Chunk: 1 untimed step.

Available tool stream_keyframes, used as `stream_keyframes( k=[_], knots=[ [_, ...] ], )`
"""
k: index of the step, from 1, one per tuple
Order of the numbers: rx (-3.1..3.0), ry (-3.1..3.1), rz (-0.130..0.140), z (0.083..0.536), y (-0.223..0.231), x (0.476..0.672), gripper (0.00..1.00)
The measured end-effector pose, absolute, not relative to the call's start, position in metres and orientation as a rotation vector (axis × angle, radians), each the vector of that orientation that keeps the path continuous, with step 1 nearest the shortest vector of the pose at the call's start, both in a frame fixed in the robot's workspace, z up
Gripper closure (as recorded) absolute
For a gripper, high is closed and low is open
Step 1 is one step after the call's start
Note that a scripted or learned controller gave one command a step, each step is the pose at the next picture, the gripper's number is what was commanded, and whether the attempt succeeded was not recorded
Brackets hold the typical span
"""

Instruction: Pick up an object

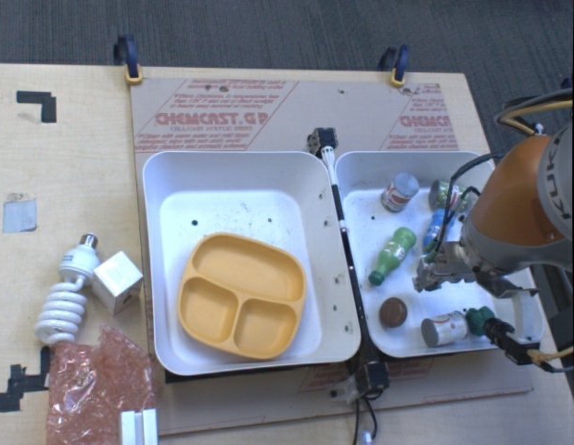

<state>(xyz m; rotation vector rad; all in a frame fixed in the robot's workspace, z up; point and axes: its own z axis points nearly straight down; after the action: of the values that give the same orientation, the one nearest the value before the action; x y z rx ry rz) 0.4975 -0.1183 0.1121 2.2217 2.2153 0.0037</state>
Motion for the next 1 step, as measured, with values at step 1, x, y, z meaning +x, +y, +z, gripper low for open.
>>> stream_keyframes(
  k=[1],
  knots=[
    [2.222, 2.216, 0.003, 0.1121, -0.1183, 0.4974, 0.0]
  ],
)
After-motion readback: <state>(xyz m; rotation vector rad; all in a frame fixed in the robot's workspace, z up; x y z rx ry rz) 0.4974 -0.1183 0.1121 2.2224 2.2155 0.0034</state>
